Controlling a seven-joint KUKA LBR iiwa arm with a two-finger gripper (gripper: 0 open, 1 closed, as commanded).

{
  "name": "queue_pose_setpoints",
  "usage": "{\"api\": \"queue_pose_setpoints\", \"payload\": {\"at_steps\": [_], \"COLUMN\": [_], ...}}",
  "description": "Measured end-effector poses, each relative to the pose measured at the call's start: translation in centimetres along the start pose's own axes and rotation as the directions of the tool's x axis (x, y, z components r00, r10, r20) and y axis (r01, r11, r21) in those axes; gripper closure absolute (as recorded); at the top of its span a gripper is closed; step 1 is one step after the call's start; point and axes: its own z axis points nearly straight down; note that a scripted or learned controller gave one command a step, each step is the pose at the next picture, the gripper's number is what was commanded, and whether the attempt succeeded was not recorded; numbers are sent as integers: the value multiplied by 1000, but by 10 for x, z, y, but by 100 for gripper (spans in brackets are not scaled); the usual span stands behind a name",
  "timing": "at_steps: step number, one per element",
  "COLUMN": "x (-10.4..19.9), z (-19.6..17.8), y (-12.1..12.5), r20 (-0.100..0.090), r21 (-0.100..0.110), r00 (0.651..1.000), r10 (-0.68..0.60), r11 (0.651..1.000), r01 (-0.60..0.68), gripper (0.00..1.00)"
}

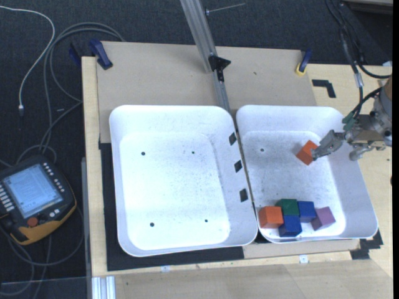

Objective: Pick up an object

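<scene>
No writing is legible anywhere; at the frame's right the gripper is closed on one orange block above the right bin, while five blocks (orange, green, two blue, purple) cluster at that bin's lower edge.

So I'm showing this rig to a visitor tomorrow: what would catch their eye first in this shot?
Probably the orange block at the tip of the gripper, above the right bin; whether it is truly gripped is hard to tell. Next, the cluster of coloured blocks in that bin's near edge, while the left bin sits beside it.
</scene>
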Motion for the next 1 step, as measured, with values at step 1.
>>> {"api": "queue_pose_setpoints", "payload": {"at_steps": [1], "x": [-50], "z": [89], "y": [54], "r20": [0], "r21": [7], "r00": [1000], "r10": [3], "r11": [1000], "r01": [-3], "gripper": [0]}}
